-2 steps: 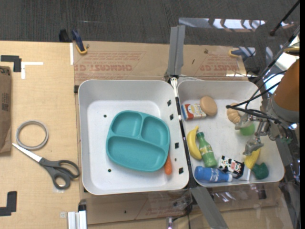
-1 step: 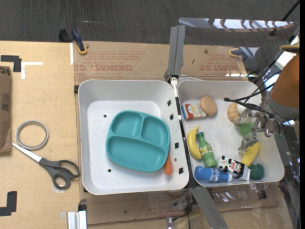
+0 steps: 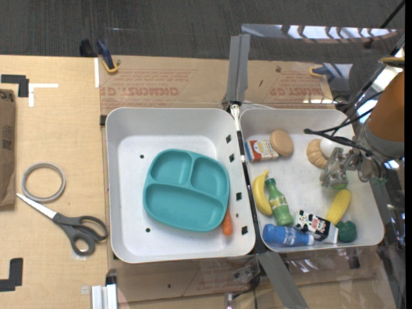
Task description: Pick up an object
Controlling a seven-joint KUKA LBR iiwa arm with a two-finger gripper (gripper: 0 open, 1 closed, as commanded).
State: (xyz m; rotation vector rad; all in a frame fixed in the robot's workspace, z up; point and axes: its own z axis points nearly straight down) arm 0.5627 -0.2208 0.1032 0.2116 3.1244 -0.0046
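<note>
The right bin (image 3: 360,124) holds several toy foods. My gripper (image 3: 335,174) hangs low over the bin's right side, just above the upper end of a yellow corn cob (image 3: 339,205) and below a beige croissant (image 3: 315,152) and a white egg (image 3: 328,147). I see nothing held in it. Further left lie a tan bread roll (image 3: 281,143), a red and white carton (image 3: 260,150), a banana (image 3: 260,194) and a green bottle (image 3: 277,202). Along the front wall are a blue bottle (image 3: 283,235), a cow-patterned carton (image 3: 315,225) and a green piece (image 3: 347,232).
The left bin (image 3: 122,172) holds a teal divided plate (image 3: 187,190) with an orange carrot (image 3: 226,224) at its right edge. On the bench to the left lie scissors (image 3: 72,226) and a tape roll (image 3: 43,181). Cables (image 3: 335,132) hang near the arm.
</note>
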